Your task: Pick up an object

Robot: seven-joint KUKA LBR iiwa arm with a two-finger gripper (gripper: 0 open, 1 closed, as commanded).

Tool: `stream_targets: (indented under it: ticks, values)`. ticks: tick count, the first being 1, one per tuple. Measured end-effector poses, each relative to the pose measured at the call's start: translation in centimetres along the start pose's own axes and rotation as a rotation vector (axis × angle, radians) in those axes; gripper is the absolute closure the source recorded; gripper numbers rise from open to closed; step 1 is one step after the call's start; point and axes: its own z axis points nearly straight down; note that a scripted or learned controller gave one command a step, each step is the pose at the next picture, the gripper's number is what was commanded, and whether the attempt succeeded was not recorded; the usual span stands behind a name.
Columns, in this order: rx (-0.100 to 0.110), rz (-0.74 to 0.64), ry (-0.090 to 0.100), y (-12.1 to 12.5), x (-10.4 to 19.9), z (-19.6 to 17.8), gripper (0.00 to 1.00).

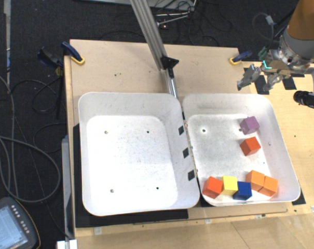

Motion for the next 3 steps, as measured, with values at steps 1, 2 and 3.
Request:
stream_targets:
  ticks: [1, 2, 3]
  values:
    - [0.005, 0.003, 0.002, -0.4, 0.1, 6.3, 0.0]
    - [0.004, 0.001, 0.002, -0.5, 0.4, 10.7, 0.0]
    - [0.005, 0.001, 0.002, -0.6, 0.5, 16.0, 0.0]
